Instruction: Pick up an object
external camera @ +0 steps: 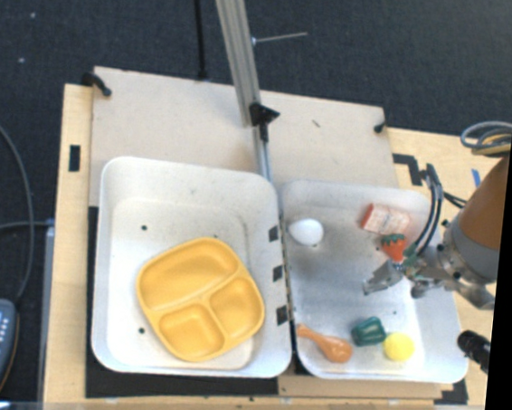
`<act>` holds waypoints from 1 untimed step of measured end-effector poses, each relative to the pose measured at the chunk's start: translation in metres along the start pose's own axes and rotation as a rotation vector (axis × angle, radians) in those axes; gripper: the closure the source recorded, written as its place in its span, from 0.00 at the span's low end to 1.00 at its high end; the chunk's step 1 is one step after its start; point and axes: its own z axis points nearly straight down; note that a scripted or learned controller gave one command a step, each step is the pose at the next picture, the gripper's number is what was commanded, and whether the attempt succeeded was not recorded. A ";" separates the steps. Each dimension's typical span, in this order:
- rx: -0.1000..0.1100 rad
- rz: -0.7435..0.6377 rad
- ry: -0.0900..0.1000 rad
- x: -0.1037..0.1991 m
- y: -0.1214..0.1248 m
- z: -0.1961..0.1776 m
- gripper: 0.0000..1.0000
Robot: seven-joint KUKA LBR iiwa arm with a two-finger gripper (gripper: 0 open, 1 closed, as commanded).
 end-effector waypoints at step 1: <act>0.000 0.002 0.000 0.000 0.000 0.000 0.00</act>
